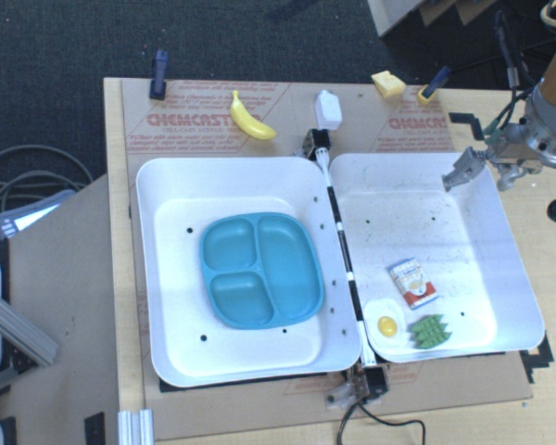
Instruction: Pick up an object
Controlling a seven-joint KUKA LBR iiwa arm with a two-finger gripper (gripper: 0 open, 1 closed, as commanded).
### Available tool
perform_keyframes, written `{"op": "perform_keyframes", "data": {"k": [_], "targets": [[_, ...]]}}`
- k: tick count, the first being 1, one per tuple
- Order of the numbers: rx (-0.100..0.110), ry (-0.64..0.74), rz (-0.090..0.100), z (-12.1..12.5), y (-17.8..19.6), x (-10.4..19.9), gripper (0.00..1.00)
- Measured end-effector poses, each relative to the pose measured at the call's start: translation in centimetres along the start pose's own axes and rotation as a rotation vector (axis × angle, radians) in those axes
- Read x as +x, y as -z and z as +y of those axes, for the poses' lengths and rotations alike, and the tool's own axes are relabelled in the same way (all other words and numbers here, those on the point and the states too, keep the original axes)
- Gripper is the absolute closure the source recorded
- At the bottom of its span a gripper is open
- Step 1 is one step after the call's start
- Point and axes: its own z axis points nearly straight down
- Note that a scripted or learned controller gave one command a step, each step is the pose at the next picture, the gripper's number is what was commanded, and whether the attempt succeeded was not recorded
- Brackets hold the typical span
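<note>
Dark carpet surrounds our bench. At the right bin's (500,239) far right rim we see the gripper (483,169) spread, grasping nothing. Near its front edge lie a carton (413,282), fried egg (386,324) and greens (429,331); picking remains undone.

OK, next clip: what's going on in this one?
A robot arm reaches in from the right, its gripper open above the far edge of the right bin, holding nothing. That bin holds a small carton, a fried egg toy and a green leafy toy near its front. The left bin holds a blue divided plate. A banana lies on the bench behind.
</note>
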Motion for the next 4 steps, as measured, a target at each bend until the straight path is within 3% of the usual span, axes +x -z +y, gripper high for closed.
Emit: {"op": "perform_keyframes", "data": {"k": [1,2,3,4], "targets": [[0.001,0.000,0.000,-8.2,-2.2,2.2,0.00],[0.000,0.001,0.000,-10.3,-14.5,7.1,0.00],[-0.001,-0.001,0.000,-10.3,-13.6,7.0,1.00],[0.000,0.001,0.000,-8.3,-4.5,13.9,1.00]]}}
